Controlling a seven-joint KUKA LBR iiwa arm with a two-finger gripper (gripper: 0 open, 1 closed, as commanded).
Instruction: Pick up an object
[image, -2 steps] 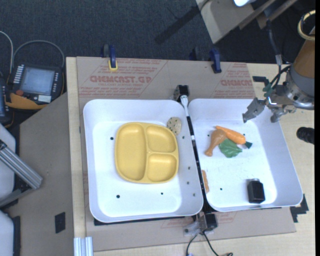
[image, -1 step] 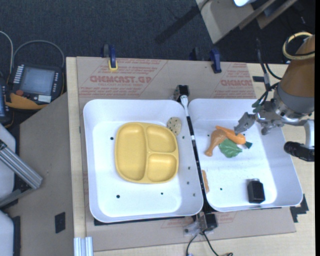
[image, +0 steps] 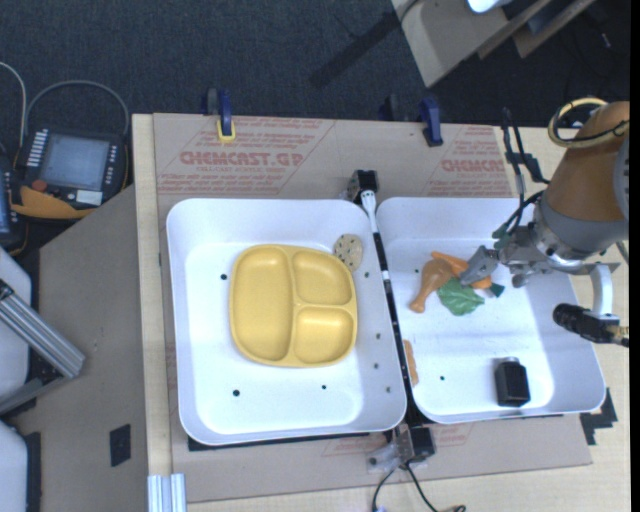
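The surface (image: 300, 145) is brown board with red print, and it carries two white bins. The left bin (image: 200, 300) holds a yellow plate (image: 293, 304); the right bin (image: 560, 385) has open floor toward 6 o'clock, except a black block (image: 511, 382). My hand (image: 483, 268) is at 9 o'clock from my wrist, above the orange toy (image: 433, 281) and green toy (image: 461, 298). I cannot tell its opening.

The brown board (image: 300, 150) under the bins reads "CHEMCAST GP" in red.
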